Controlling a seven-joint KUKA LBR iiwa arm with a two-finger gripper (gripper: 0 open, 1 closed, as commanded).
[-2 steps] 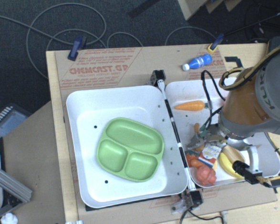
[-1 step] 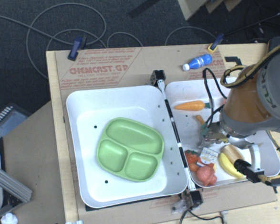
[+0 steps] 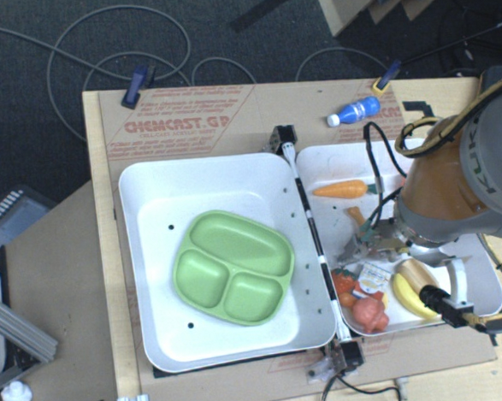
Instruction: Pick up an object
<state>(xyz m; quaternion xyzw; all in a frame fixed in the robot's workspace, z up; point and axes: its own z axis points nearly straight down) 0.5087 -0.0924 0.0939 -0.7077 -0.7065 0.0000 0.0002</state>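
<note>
The brown board (image 3: 186, 123) under the two bins carries red printed text near its far edge, behind the left bin (image 3: 139, 195). The biggest line reads about "CHEMCAST GP"; the smaller lines above and below it are too small to read. More red print near the board's far right corner is not readable.

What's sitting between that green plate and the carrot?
In the camera view, between the green divided plate and the carrot lie bare white bin floor and the black-clipped rims where both bins meet.
</note>
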